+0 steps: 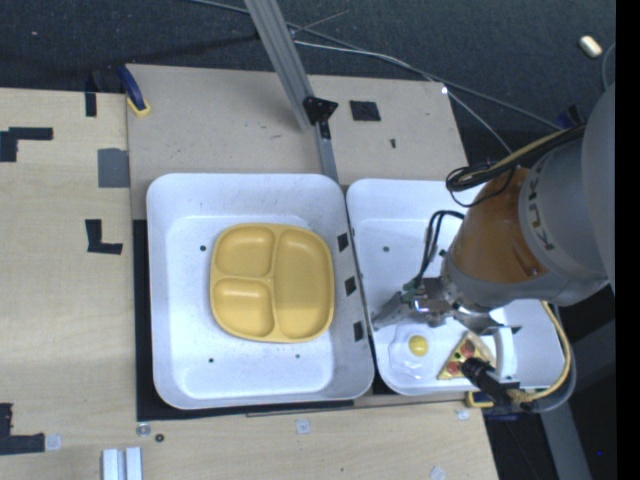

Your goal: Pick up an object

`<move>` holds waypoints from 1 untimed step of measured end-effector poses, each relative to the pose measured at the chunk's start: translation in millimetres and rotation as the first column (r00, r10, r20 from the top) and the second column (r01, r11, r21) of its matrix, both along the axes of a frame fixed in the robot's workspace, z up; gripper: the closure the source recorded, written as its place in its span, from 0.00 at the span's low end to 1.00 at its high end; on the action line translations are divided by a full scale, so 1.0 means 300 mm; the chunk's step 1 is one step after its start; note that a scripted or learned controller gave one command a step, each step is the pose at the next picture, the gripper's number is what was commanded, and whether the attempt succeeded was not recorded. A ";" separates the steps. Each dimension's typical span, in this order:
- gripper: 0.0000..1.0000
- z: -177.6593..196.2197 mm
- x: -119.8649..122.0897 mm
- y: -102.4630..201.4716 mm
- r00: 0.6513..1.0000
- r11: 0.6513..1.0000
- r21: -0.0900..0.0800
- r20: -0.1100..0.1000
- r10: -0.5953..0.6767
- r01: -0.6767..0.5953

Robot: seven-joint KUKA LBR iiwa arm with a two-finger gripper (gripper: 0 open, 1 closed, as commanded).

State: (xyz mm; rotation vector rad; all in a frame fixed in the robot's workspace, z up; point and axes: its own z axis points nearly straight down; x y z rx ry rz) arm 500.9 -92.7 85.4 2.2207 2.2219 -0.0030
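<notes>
Camera view, looking down at a slant on the counter (240,118): two shallow white bins are sitting side by side. The left bin (170,268) is holding a yellow divided plate (272,281), three compartments, lying flat near the bin's middle. The right bin (385,213) is holding the small items: a fried-egg toy (415,348), white with a yellow yolk, near the front, and just beside it to the right a pizza-slice toy (462,356), partly covered by the arm's hardware. The grey arm (560,218) with its orange band (495,233) is reaching in from the right and hanging over the right bin. The pincer (425,306) is sitting low over the bin floor, just behind the egg; whether it is apart or together, I cannot tell, since wrist and cables are crowding that spot. Nothing is showing as gripped. Judgement: the approach step is in hand, with the pincer lining up on a target in the right bin, the egg being the likeliest as it is nearest. The next move is calling for a short shift toward the bin's front so the tool is centring over the egg, then a straight descent and a closing. The egg is looking flat and thin, so a grip is seeming chancy, and the front wall is standing close.
</notes>
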 end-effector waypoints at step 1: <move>1.00 0.044 0.003 0.001 1.000 1.000 0.001 0.002 0.000 0.000</move>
